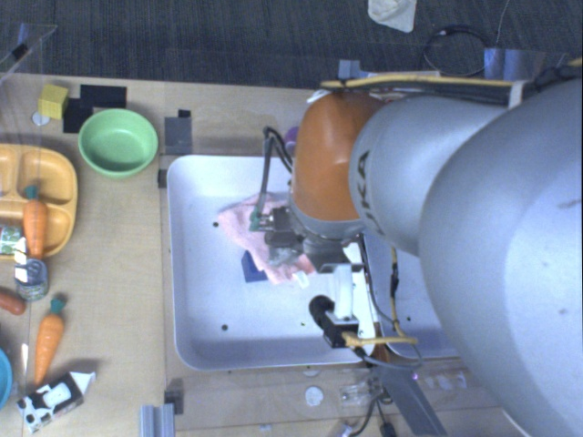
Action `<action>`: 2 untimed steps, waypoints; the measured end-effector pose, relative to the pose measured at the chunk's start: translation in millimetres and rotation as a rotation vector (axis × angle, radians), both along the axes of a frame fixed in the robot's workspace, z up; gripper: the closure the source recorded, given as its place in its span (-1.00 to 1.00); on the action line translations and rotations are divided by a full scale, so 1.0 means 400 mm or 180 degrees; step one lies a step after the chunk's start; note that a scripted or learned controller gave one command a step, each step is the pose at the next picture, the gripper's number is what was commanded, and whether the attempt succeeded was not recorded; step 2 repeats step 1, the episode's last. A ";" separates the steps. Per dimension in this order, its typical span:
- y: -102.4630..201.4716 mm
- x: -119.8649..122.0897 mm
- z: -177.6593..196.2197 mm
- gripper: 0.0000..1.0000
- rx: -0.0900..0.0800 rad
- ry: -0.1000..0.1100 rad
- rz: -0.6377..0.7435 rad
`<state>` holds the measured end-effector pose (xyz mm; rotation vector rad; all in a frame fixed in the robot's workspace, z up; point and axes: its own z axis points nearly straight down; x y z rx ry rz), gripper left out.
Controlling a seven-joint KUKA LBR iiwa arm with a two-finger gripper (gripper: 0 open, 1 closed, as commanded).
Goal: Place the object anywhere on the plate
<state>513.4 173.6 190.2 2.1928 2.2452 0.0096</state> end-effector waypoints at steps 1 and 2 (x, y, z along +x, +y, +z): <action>-0.080 0.028 -0.157 1.00 -0.0005 0.0016 0.0048; -0.080 0.028 -0.157 1.00 -0.0005 0.0016 0.0048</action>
